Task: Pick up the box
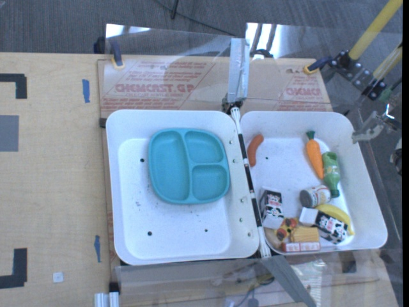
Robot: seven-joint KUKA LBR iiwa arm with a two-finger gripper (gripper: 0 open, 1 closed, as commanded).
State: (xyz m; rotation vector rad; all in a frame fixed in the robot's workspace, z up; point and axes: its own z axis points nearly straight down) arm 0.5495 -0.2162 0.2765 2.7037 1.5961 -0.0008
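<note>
The box (273,206) is small, white and black, like a little milk carton. It lies in the right bin (365,171), close to that bin's left wall and toward its front edge. Nothing is holding it. It rests on the bin floor.

Just in front of it, touching or nearly touching, are a small red and yellow toy (285,228) and a yellow block (303,234) at the front edge. A second box (332,226) with the same cow spots lies near the front right corner, under a banana (337,213). A little can (314,197) lies on its side between the two boxes. Farther back are a green bottle (331,171) and a carrot (314,158) by the right wall, and a sausage (255,149) by the left wall.

The left bin (121,190) holds a blue-green plate (189,165) with three parts.

I think the job has not started yet, because the box has not been lifted or grabbed. I cannot tell if the gripper is wide or narrow.

The next move is to come down over the box near the left wall. That looks tricky. The wall is close on one side and the toys crowd the front. The grab should go across the box's free sides, so it does not catch the wall or the red toy.
</note>
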